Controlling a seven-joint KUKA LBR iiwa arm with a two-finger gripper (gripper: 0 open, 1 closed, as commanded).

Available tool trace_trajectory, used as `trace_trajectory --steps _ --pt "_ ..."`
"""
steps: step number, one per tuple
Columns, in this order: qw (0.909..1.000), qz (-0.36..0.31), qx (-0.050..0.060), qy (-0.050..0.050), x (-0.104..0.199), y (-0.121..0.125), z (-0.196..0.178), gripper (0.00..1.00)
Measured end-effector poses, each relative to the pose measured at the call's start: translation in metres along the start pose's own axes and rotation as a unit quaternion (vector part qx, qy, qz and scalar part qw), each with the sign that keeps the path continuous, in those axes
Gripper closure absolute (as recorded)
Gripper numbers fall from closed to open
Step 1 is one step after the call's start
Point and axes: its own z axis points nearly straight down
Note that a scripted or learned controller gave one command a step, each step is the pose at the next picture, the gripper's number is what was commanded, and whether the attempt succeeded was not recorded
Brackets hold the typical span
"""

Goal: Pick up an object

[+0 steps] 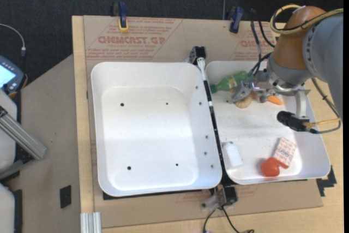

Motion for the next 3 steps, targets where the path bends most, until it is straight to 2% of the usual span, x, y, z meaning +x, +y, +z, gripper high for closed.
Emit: trace_trajectory --steps 1,2,3 --pt "1.0 0.001 0.002 0.0 -0.02 0.025 0.001 0.0" --pt "1.0 0.004 0.001 0.001 -0.088 0.02 0.0 0.0" --pt "1.0 0.004 0.004 -0.001 -0.033 0.04 -0.012 0.0"
